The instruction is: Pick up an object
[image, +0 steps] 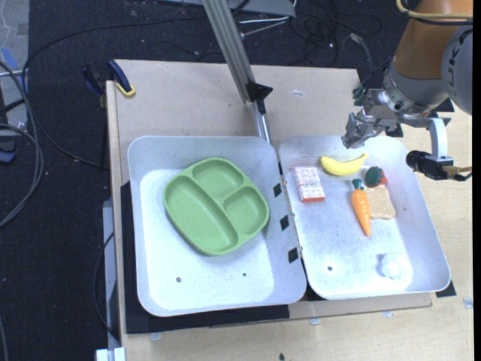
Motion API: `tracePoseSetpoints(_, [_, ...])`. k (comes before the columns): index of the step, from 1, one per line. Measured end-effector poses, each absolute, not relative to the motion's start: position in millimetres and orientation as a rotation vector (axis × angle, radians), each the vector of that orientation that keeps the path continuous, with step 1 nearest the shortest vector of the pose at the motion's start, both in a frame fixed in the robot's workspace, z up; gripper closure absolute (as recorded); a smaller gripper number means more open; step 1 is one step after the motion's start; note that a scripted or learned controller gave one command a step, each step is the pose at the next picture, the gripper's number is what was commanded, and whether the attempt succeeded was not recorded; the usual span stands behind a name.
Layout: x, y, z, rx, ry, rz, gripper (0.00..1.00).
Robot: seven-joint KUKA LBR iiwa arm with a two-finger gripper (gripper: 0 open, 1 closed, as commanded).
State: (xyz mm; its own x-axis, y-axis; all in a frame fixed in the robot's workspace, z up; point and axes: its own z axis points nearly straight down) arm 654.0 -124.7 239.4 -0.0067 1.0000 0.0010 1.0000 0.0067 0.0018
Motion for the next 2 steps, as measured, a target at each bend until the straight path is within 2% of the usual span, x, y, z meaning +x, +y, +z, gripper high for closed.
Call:
tracePoseSetpoints(1, [653.2, -70, 248, 2.213, 2.23, 0.003, 1.0])
tracePoseSetpoints(2, [646.9, -19, 234, 2.215, 2.229, 0.0, 1.0])
